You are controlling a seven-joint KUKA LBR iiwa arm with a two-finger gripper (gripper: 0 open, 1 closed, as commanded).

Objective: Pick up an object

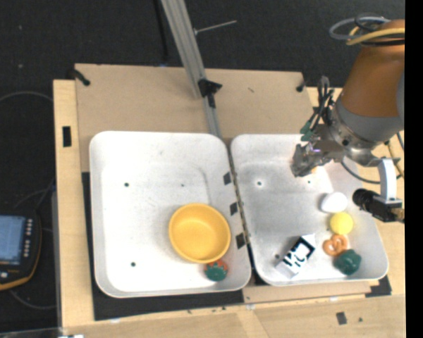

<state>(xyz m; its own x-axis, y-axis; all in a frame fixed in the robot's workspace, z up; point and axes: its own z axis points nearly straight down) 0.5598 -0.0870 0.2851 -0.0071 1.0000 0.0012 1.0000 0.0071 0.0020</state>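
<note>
The task names no particular object, so the nearest candidates matter most. The white ball (333, 203) lies near the right edge of the right bin (268, 210), with the yellow ball (342, 223) just beside it toward the front. Both look smooth and round, probably light, and likely to roll or squirt out of a pinch unless the fingers close squarely across the middle. Toward the front right corner sit a small orange ring-shaped piece (335, 245) and a dark green lump (348, 262), touching or nearly so; crowding there would make a clean approach harder. The black-and-white box (295, 255) lies tilted near the front edge of the same bin, apart from the others. Its flat sides suggest the easiest hold: stiff, not slippery, taken across its narrow width.

The gripper (304, 162) hangs over the back half of the right bin, well apart from all of these, and nothing shows between its tips. Whether the jaws stand open or closed I cannot tell; they are dark and blurred.

In the left bin (113, 189) a yellow bowl (199, 232) rests near the front right corner, with a small green and red piece (216, 270) just beside it at the front edge.
</note>
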